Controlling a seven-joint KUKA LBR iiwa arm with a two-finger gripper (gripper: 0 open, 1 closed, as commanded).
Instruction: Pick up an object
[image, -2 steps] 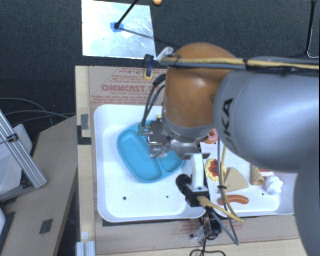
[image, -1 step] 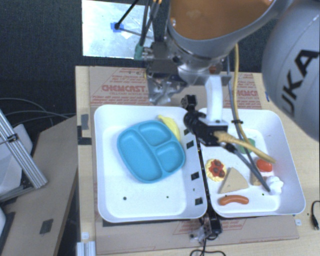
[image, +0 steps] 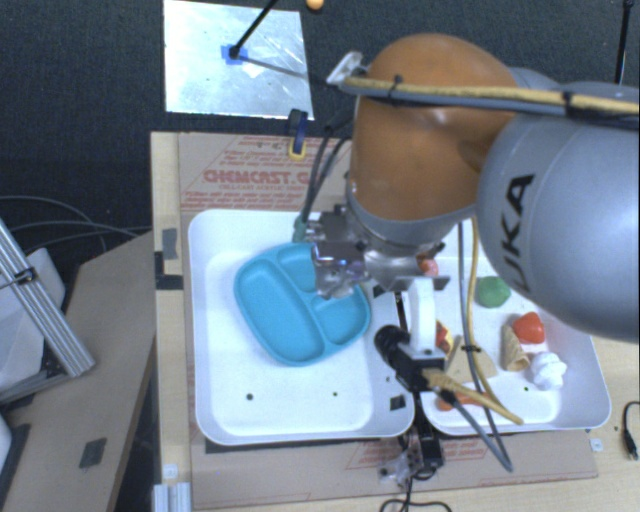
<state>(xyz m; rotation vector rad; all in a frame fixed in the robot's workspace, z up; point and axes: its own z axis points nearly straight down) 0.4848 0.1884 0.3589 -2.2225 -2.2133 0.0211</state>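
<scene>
A blue divided plate (image: 300, 315) lies tilted in the left white bin (image: 230, 410). My gripper (image: 336, 278) hangs from the big grey and orange arm over the plate's upper right compartment, close to or touching its surface. The arm hides the back of the plate. In the right bin (image: 585, 400) lie a green round piece (image: 492, 291), a red piece (image: 528, 326), a tan cone (image: 513, 348) and a white piece (image: 547, 370).
A small orange-red thing (image: 430, 267) peeks out beside the wrist at the right bin's back. A long tan strip (image: 485, 398) lies along that bin's front. Cardboard (image: 250, 175) lies behind the bins, and the left bin's front floor is bare.
</scene>
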